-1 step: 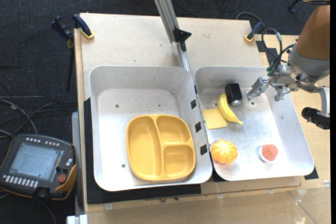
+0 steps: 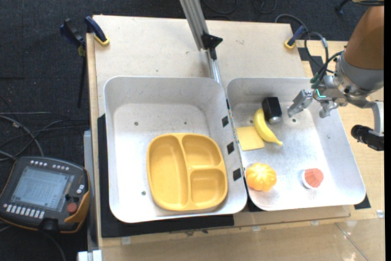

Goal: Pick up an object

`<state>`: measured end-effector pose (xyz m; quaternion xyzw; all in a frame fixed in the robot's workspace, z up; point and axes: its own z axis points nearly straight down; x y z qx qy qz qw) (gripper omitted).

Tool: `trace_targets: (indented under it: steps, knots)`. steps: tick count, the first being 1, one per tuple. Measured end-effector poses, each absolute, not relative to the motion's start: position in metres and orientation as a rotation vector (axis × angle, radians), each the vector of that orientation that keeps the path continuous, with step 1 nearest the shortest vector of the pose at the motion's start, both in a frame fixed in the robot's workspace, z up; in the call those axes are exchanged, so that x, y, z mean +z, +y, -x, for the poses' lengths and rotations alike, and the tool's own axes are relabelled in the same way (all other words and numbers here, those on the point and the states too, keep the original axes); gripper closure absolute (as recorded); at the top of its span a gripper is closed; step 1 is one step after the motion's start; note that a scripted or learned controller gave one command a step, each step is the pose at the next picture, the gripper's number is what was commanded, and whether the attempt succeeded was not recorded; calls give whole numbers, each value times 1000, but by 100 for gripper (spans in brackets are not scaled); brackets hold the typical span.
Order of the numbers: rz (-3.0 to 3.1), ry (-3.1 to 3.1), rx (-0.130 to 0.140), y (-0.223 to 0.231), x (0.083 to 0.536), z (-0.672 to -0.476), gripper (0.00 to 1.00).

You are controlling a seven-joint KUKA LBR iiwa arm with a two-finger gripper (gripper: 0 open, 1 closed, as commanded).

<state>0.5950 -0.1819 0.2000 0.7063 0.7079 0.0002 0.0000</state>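
Note:
The right bin (image 2: 342, 150) holds a yellow banana (image 2: 265, 128), a small black block (image 2: 271, 109) touching the banana's top end, a flat yellow square (image 2: 250, 138), an orange (image 2: 261, 176) and a red-topped round piece (image 2: 313, 178). My gripper (image 2: 311, 107) hangs over the bin's upper right part, to the right of the black block. Its two fingers are spread, so it is open, with nothing between them. The left finger's tip (image 2: 295, 107) sits a little to the right of the black block.
The left bin (image 2: 122, 131) bears a yellow divided plate (image 2: 186, 170). A metal pole (image 2: 192, 6) slants across the back above the wall between the bins. Clamps (image 2: 98, 33) grip the bench's back corners. A teach pendant (image 2: 40, 192) lies on the floor at the left.

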Motion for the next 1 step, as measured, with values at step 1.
trace_targets:
  steps: [1]
  knots:
    - [-2220,2227,-4,-183,153,-602,0]
